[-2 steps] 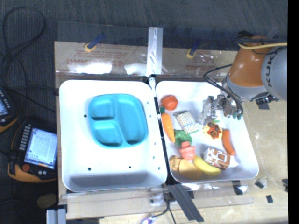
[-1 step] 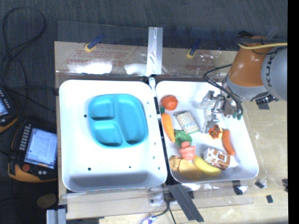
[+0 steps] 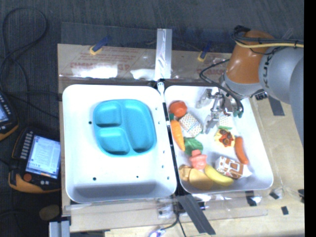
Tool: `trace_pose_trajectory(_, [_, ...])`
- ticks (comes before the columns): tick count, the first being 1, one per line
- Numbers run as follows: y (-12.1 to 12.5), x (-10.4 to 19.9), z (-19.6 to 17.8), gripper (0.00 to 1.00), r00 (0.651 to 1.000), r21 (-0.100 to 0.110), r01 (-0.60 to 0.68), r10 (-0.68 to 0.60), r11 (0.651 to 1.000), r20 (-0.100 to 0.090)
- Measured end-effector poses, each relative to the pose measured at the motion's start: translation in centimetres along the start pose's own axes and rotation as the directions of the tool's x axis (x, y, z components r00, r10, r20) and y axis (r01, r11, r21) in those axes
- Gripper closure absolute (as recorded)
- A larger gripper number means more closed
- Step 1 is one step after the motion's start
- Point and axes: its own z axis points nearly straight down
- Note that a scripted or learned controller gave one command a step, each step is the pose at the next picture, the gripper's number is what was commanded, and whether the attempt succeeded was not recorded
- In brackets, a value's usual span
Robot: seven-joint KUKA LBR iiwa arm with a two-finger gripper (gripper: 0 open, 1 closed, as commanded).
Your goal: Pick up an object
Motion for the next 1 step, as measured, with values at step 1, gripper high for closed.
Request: trace_pose_trajectory(1, [-0.03,-0.24,-1.26,1.0,1.0,0.005,0.001,-0.001,1.0,0.008])
